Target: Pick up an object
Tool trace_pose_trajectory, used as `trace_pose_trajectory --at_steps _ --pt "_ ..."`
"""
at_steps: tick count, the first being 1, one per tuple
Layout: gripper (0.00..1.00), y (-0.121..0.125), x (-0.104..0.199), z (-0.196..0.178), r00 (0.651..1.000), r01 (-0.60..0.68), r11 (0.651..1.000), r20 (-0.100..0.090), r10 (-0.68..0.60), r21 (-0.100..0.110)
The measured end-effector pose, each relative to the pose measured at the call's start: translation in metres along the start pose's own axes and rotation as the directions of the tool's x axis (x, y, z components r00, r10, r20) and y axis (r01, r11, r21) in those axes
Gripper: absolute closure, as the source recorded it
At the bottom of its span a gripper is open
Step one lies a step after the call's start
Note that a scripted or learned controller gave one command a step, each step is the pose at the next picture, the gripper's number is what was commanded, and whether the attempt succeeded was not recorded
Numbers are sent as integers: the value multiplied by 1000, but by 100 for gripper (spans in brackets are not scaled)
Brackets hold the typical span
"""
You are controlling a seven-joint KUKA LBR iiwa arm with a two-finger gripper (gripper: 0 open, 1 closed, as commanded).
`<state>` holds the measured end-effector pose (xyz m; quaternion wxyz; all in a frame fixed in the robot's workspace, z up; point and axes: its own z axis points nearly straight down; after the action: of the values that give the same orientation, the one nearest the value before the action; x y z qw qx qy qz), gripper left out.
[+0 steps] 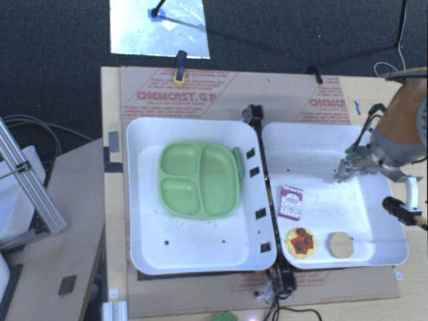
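The gripper (343, 172) hangs low in the right bin (314, 146), holding nothing; open or closed, I cannot tell.

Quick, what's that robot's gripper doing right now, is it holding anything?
Gripper: low over the right white bin, nothing visibly held; open or shut cannot be told.

Green three-compartment plastic plate (199, 180) in left white bin (144, 246). Right white bin (384, 249): red-white card (291, 202), pizza-like toy (301, 242), tan disc (340, 245). Gripper (344, 171) over right bin.
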<state>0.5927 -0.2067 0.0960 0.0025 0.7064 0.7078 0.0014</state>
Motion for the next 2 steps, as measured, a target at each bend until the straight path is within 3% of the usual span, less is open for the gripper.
trace_pose_trajectory --at_steps 1,2 --pt "100 78 1 -28 1000 6 1000 2 -6 -7" --pt "100 76 1 13 1000 3 1000 0 -3 4"
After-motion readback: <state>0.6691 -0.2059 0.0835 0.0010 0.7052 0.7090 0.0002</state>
